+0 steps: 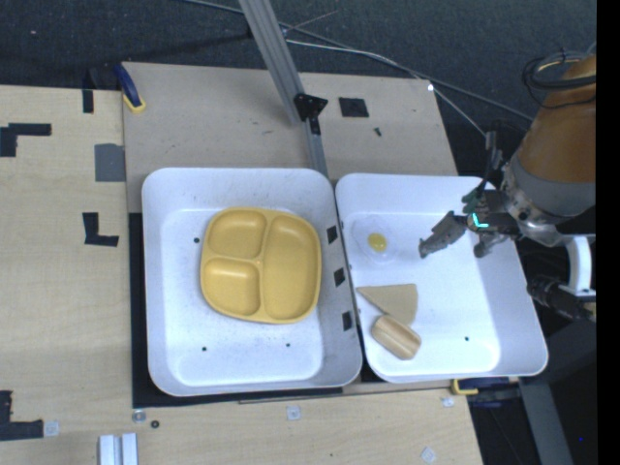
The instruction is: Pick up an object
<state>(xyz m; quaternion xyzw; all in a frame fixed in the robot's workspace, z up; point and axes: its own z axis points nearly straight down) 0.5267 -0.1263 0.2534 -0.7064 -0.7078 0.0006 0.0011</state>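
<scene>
Your arm [557,153] reached in from the right and its tool [453,237] hung over the right bin [504,347], near that bin's upper middle. The two fingers [436,240] stood spread apart with nothing between them, so the tool was released and carried nothing. By my judgement the step in hand was the approach: no grasp had yet been made.

Three candidates lay in the right bin. A small yellow piece [377,243] sat just left of the tool, near the bin's left wall. A tan wedge [391,298] lay lower, with its point toward the left. A wooden cylinder [396,337] lay touching or just beside the wedge's lower edge; its long axis ran from upper left to lower right. The left bin [174,356] held a yellow divided plate [262,264], well apart from the tool.

For the cylinder, you would need to bring the tool down and toward the camera, then close the fingers across the long axis, not along it. The wedge so close beside it could foul one finger.
</scene>
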